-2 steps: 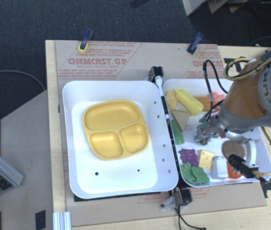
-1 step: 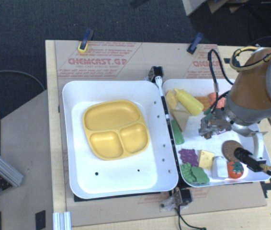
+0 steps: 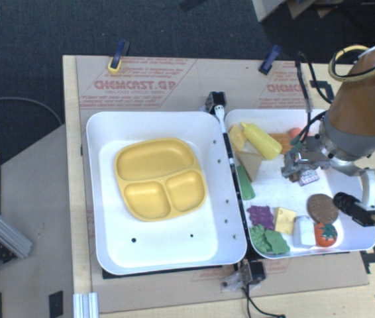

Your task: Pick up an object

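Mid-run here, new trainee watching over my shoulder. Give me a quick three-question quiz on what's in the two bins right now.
1. True or false: the yellow divided plate lies in the right bin.
2. Which sits nearest the gripper? A) purple grapes B) yellow bottle C) tomato
3. Fill in: the plate has ___ compartments.

Key: 1. False, it lies in the left bin. 2. B. 3. Three.

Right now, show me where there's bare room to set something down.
Left bin: bare floor in front of the yellow divided plate. Right bin: a small white patch between the green stick and the brown disc. Its front edge is crowded with toy food.
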Robot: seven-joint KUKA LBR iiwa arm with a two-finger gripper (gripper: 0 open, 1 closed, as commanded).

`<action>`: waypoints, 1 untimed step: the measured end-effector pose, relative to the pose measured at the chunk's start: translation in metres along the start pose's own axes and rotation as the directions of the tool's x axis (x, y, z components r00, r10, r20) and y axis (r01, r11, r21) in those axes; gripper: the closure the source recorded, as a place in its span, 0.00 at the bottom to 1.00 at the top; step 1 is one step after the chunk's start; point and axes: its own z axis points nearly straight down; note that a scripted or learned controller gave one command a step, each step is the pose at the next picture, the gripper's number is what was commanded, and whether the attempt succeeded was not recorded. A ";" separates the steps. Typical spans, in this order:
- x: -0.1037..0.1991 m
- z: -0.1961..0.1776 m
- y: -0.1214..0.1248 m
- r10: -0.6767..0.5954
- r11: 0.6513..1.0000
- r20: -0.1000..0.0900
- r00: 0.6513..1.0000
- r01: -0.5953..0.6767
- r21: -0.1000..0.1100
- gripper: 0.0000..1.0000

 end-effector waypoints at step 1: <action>0.000 -0.045 0.002 0.000 1.000 0.000 1.000 0.000 0.000 1.00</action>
